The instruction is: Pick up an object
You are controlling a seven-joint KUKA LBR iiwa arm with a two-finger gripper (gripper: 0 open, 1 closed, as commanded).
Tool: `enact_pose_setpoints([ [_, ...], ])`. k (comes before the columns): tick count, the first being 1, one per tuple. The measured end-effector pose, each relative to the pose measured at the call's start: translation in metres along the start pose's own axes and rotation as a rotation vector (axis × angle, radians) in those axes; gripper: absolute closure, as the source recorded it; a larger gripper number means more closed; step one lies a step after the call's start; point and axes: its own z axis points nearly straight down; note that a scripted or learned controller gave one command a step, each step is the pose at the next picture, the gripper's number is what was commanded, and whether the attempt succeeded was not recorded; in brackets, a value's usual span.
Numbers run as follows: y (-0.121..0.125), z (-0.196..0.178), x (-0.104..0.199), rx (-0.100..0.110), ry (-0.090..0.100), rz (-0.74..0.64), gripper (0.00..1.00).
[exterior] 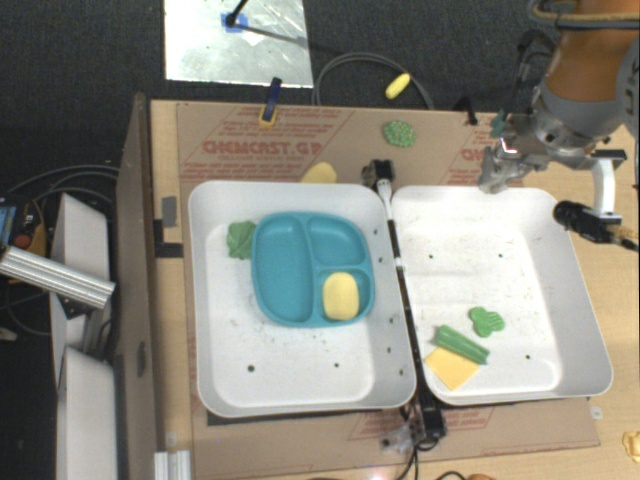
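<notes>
While the gripper [497, 176] hangs over the far rim of the right bin [575, 268], whether it is spread or pressed together cannot be told. Nothing is seen held. Candidate objects, a green stick [461, 344] upon a yellow wedge [452, 369], lie at that bin's near side, well apart from the gripper. The stick's long axis runs aslant, left-far to right-near.

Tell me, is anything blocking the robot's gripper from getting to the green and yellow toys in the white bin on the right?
Nothing visible blocks it. The gripper sits at the right bin's far edge; bare floor lies between it and the green toy, green stick and yellow wedge.
</notes>
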Motion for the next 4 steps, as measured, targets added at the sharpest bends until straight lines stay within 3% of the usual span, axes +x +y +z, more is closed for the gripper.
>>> enact_pose_setpoints([
  [1,0.005,0.065,0.051,0.004,0.002,-0.009,1.00],
  [2,0.024,0.003,0.078,-0.008,0.001,-0.009,1.00],
  [3,0.029,0.031,0.100,0.000,0.000,-0.007,1.00],
  [4,0.029,0.016,0.126,-0.002,0.002,-0.008,1.00],
])
